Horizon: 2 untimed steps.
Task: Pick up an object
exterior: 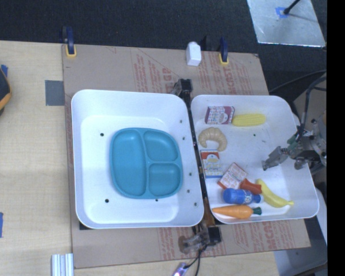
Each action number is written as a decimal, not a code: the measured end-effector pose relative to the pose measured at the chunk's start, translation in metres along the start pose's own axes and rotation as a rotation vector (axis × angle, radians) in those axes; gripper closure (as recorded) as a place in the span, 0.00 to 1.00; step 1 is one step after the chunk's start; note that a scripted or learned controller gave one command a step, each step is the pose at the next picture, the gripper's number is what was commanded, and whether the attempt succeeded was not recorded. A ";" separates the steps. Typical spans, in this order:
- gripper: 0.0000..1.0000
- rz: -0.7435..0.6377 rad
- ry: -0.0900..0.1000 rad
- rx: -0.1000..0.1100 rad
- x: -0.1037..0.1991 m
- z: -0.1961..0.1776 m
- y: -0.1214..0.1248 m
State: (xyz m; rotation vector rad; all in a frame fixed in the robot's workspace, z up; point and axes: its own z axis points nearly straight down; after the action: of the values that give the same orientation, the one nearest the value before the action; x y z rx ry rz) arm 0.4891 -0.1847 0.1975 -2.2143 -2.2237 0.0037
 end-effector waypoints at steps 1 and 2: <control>0.00 -0.001 0.000 0.000 0.024 0.081 -0.013; 0.00 -0.001 -0.003 -0.015 0.052 0.100 0.032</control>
State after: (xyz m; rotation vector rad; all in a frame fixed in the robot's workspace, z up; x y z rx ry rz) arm 0.5208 -0.1327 0.0975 -2.2219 -2.2334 -0.0098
